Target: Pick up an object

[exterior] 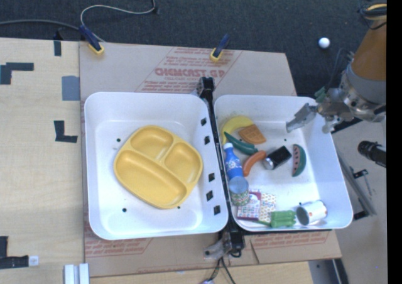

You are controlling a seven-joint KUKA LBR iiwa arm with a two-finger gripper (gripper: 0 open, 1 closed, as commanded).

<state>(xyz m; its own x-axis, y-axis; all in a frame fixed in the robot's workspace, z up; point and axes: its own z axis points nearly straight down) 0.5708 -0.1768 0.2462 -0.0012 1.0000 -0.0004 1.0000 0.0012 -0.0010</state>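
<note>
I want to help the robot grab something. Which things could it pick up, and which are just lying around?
For the job:
gripper
water bottle
watermelon slice
black can
green toy

Just lying about:
yellow tray
yellow clamps
white ball

So on my bench the two bins sit side by side on a cardboard sheet [182,69], touching along the middle. The left bin [100,169] has just a divided tray [158,165] lying in it, roughly centred. The right bin [333,169] is where all the clutter is. A bottle [234,173] lies along its left wall, with a waffle piece [251,134] behind it on a round plate [233,125]. A small can [277,157] sits mid-bin, a melon slice [298,159] just right of it. Near the front edge there's a flat packet [257,204], a cup [311,212] to its right. My gripper [306,117] hangs over the bin's back right part, above everything.
</note>
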